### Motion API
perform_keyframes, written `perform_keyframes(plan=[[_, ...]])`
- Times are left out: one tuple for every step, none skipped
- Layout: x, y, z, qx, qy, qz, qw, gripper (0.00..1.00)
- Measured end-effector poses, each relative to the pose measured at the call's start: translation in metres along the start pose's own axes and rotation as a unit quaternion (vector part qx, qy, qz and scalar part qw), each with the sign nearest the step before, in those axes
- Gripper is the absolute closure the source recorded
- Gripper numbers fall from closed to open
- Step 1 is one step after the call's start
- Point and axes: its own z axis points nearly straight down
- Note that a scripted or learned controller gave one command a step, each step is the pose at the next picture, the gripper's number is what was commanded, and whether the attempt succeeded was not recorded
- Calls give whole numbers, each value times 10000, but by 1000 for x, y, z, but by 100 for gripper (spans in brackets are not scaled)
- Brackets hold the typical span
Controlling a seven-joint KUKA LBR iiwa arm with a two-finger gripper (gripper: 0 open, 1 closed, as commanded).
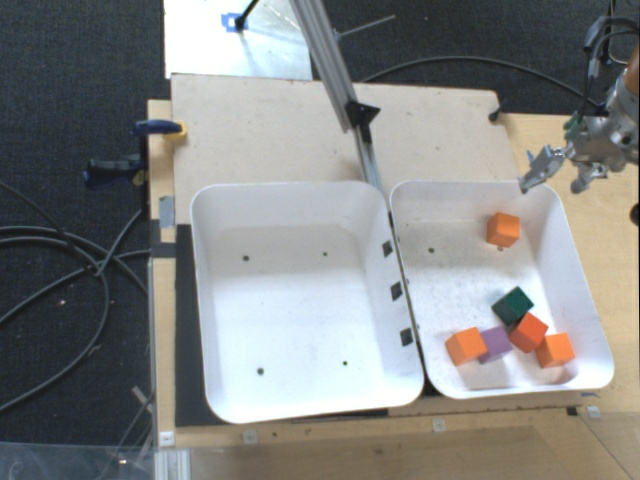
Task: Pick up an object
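Observation:
The right bin (pixel 442 268) holds several small blocks. An orange cube (pixel 503 229) sits alone near the bin's far side. Toward the near right corner lies a cluster: a dark green block (pixel 513 305), a red-orange block (pixel 529 332), an orange block (pixel 556 350), a purple block (pixel 495 344) and another orange block (pixel 465 346). My gripper (pixel 560 173) hangs above the bin's far right corner, up and to the right of the lone orange cube. Its fingers (pixel 535 173) stand apart with nothing between them.
The left bin (pixel 215 268) sits beside the right one, with black tabs along the shared wall. A slanted metal pole (pixel 330 58) crosses the back of the bench. A blue and yellow clamp (pixel 155 128) grips the bench's left edge, and cables lie on the floor at left.

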Motion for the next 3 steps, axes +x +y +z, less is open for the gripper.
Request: perform_keyframes(plan=[[-25,40,196,46,34,2,10000,0],[2,11,191,9,9,7,10000,0],[-4,-5,118,-32,-2,20,10000,0]])
